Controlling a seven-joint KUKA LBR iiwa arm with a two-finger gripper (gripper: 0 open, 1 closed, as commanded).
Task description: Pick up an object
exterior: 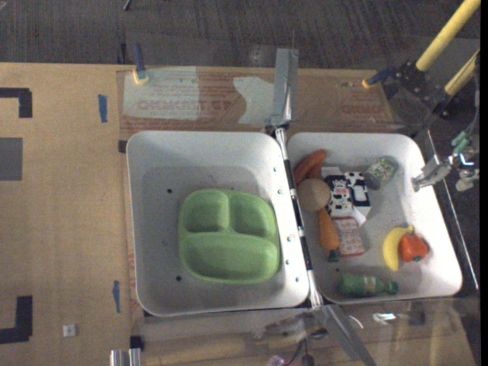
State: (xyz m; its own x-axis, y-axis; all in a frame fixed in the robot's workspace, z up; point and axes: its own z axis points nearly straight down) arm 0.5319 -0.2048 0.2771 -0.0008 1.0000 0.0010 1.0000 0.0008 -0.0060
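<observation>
The right white bin [437, 227] holds several toy foods. A reddish sausage [309, 165] lies at its back left, with a brown round potato [313, 194] and an orange carrot [328, 231] beside it. A black-and-white cow-print carton [347, 191], a small red-and-white box [350, 237] and a grey-green can [380, 171] lie near the middle. A yellow banana [391, 248], a red-orange pepper [413, 247] and a green bottle [367, 284] are toward the front. My gripper [440, 171] hovers over the bin's right rim, apart from all of them.
The left white bin [152, 166] holds a green divided plate [228, 235]. A metal divider [284, 90] stands behind the seam between the bins. Yellow-handled clamps [446, 33] sit at the back right. Bare wooden bench [61, 204] extends to the left.
</observation>
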